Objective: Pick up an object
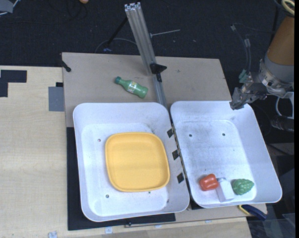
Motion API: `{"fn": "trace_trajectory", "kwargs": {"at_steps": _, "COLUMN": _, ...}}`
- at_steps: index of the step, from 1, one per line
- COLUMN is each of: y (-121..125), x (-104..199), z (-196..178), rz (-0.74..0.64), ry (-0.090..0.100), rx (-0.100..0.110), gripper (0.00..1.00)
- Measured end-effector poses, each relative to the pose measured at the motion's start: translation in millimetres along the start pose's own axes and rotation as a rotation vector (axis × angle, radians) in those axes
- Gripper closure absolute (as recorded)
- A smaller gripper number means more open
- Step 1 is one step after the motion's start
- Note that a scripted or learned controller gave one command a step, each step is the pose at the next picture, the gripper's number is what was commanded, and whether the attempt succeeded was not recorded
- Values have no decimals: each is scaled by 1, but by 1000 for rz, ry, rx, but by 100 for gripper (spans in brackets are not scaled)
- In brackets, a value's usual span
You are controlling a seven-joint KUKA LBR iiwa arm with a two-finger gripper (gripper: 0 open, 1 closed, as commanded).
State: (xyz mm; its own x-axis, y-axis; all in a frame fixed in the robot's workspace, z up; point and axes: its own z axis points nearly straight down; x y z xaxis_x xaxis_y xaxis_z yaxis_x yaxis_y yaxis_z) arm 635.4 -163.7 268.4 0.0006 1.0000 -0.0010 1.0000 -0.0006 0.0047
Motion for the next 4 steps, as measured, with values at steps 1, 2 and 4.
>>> {"fn": "trace_trajectory", "kwargs": {"at_steps": 1, "y": 4, "x": 61, "z": 0, "rz": -5, "ry": 2, "rx": 4, "gripper": 100}}
{"fn": "trace_trajectory", "kwargs": {"at_steps": 2, "y": 3, "x": 105, "z": 0, "rz": -3, "ry": 2, "rx": 5, "gripper": 100}}
{"fn": "trace_trajectory", "kwargs": {"at_steps": 4, "y": 12, "x": 219, "z": 3, "rz": -4, "ry": 2, "rx": 5, "gripper": 100}}
